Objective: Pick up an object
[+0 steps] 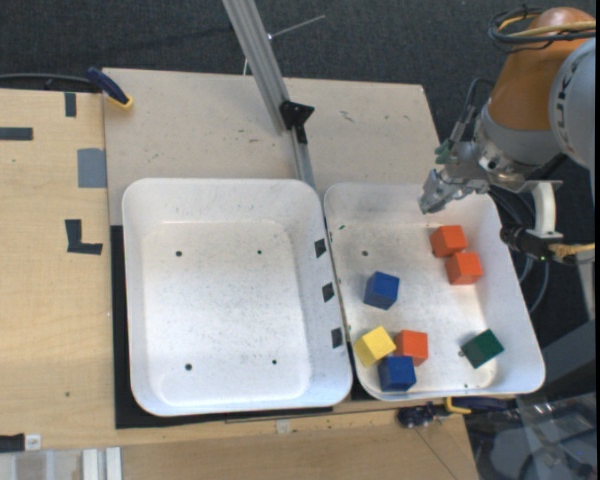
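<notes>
Small coloured cubes lie in the right white bin (355,208). The gripper (435,196) hangs over that bin's far edge, nothing between its fingers; how wide they stand cannot be told. Nearest to it sit two orange cubes (447,239) (464,267), touching, just right of and nearer than the gripper. A blue cube (381,289) lies mid-bin. At the near edge a yellow cube (375,345), another orange cube (412,345) and a second blue cube (397,372) cluster together, with a dark green cube (482,348) to their right. The left white bin (140,203) sits alongside, touching.
</notes>
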`<state>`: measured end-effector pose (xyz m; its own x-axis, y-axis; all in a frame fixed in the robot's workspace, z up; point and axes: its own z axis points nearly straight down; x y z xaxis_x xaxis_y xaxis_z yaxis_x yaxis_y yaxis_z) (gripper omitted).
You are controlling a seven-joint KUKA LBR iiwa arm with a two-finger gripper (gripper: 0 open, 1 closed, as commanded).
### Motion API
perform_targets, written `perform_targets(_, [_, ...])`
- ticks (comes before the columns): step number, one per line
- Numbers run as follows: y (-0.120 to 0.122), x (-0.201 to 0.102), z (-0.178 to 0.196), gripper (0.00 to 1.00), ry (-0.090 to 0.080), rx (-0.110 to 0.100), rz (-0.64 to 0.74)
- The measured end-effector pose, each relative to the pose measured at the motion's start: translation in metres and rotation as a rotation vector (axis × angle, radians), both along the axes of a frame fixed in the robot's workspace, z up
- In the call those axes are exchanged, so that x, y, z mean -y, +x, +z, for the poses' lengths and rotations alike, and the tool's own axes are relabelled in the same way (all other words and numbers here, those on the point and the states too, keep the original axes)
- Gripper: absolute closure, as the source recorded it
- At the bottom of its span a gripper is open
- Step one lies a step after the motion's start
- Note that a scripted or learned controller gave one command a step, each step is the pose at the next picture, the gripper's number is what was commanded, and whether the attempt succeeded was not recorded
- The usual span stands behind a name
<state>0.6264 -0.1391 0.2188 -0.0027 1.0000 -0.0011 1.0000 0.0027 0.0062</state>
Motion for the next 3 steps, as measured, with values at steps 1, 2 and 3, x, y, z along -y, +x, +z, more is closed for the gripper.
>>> perform_targets(1, [0.001, 0.0, 0.044, 1.0, 0.0, -0.002, -0.001])
perform_targets(2, [-0.007, -0.053, 0.049, 1.0, 0.002, -0.006, 0.003])
perform_targets(3, [-0.011, -0.105, 0.036, 1.0, 0.002, -0.009, 0.003])
